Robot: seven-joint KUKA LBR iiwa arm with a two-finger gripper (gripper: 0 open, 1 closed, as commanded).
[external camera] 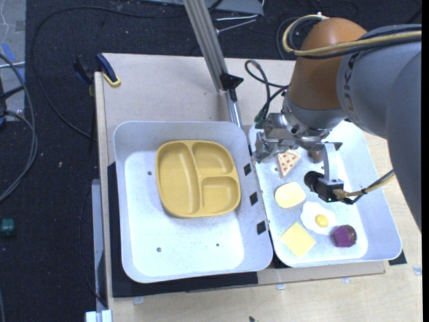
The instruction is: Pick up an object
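We're in the approach step: the gripper point(289, 146) sits low over the far end of the right bin point(379, 241), right above the pizza slice point(287, 162). We can't tell how the gripper is set; the wrist body blocks the tips from this angle. Nothing visibly held, so we treat the pick as not yet made.

Likely target, our guess: the pizza slice, since it lies touching or just under the tool. It rests flat on the bin floor near the bin's left wall.

Next move calls for a straight descent centred on the slice, then close and lift. The slice is thin and flat, so the grasp could skate over it. The left wall is close, so there's little room on that side.

Containers:
- Right bin: pizza slice at the far end; a pale yellow oval piece point(290, 195) just nearer; a fried egg point(318, 218) right of that; a yellow cheese square point(297, 239) at the near end; a purple round item point(344, 235) near right. A black cable clip point(320, 183) hangs above the middle.
- Left bin point(134, 253): one yellow divided tray point(198, 178), three compartments, nothing in them.

Both bins sit side by side on the bench point(161, 89).
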